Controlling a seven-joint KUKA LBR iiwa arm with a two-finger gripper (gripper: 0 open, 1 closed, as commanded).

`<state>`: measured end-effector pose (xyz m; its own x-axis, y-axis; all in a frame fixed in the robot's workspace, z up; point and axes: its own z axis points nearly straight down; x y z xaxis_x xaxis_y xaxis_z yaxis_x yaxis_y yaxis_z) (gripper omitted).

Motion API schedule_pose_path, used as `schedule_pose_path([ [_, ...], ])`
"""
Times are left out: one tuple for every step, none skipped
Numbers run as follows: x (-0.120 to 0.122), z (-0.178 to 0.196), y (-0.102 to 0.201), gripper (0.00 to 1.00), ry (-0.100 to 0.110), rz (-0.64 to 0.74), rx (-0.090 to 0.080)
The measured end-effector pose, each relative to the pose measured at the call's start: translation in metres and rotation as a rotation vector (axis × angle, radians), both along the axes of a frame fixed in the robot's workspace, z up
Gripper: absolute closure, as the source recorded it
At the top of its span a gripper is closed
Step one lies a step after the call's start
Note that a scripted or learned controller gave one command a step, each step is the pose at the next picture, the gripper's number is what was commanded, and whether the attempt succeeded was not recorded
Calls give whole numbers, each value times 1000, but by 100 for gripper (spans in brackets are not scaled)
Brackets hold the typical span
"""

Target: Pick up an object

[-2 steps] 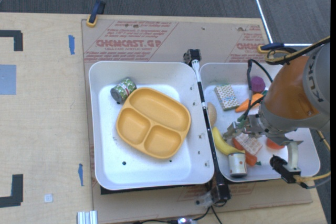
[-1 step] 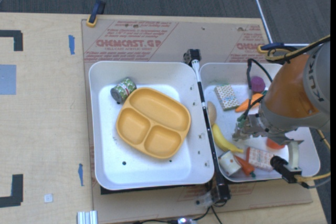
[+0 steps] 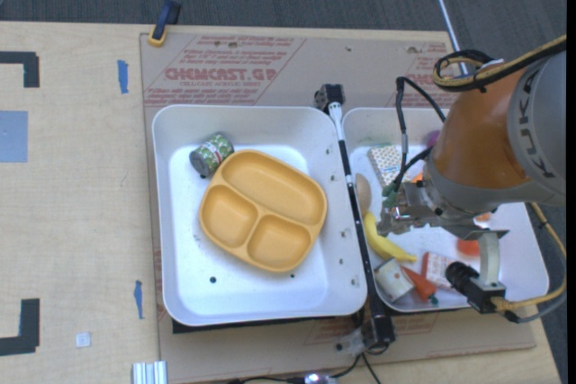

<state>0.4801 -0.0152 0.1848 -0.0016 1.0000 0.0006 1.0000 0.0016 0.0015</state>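
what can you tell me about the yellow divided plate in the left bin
The yellow divided plate looks like smooth moulded plastic, rounded in outline, with three compartments: one long one along its far side and two smaller ones nearer the camera. All three look empty. It lies flat and right side up on the floor of the left bin, roughly in the middle, turned at a slant to the bin's walls. A small green can lies on its side at the plate's far left edge, close to or touching it.

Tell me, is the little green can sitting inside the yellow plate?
No, the green can lies on the floor of the left bin, just off the upper-left edge of the yellow plate.
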Motion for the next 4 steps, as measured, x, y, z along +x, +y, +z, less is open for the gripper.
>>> schedule_pose_path([
  [-1, 0, -71, 100, -1, -2, -3],
  [0, 0, -71, 0, -1, -2, -2],
  [31, -90, -79, 0, 1, -2, 0],
  [56, -99, -89, 0, 0, 0, -1],
])
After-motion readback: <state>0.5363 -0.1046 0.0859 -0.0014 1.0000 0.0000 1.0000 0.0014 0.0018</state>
